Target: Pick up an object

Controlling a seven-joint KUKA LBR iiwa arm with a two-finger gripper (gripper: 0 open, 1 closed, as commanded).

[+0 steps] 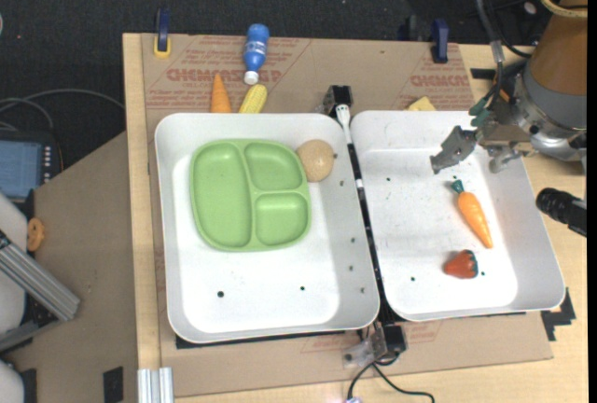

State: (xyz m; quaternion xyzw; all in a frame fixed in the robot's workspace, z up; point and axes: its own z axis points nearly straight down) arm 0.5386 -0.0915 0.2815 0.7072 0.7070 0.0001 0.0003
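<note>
An orange carrot (474, 216) with a green top lies in the right bin (410, 284), pointing toward the front right. A red strawberry-like piece (461, 265) sits just in front of it. My gripper (478, 155) hangs over the back part of the right bin, a little behind the carrot's green end. Its two grey fingers (452, 149) are spread apart, open, with nothing between them. In the left bin (270, 298) a green divided plate (250, 194) lies flat, with a beige round ball (317, 159) touching its back right corner.
Behind the left bin, a blue and white bottle (255, 51), a small orange carrot (219, 96) and a yellow corn piece (253, 98) lie on the cardboard. A black clamp (338, 98) sits at the back between the bins. A black part (562, 205) juts in at the right.
</note>
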